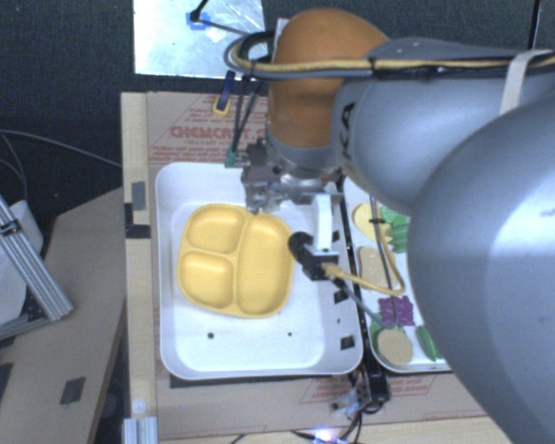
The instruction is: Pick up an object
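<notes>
Camera view: one yellow three-compartment plate (236, 259) lies in the left bin (194, 354), open floor toward that bin's near rim. Gripper (264, 192) sits at the plate's far edge; its opening cannot be told. Right bin (439, 366) holds several small items.

I see the bench (213, 128), topped with printed brown cardboard. On it sits the left white bin (259, 354). The right bin (388, 359) lies just beside that one.
</notes>
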`<state>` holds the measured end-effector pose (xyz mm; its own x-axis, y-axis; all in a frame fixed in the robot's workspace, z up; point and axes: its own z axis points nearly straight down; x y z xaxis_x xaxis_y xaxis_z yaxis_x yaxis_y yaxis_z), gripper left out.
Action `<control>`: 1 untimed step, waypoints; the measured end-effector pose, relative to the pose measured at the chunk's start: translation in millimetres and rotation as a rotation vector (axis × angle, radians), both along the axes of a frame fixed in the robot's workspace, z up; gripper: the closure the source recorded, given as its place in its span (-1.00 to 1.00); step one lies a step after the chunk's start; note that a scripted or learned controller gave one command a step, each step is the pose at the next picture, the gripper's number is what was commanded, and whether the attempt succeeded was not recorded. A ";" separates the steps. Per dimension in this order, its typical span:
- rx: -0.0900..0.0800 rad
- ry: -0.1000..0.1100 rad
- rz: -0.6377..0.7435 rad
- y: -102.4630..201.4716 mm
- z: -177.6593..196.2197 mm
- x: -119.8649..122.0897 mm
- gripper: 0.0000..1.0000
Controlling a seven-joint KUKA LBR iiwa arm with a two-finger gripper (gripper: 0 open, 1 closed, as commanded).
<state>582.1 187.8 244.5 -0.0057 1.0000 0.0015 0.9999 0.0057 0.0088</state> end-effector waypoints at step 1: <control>-0.002 0.012 -0.006 -31.1 -1.5 -56.7 1.00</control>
<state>525.3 156.8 243.0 0.0007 1.0000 -0.0006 1.0000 -0.0007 -0.0029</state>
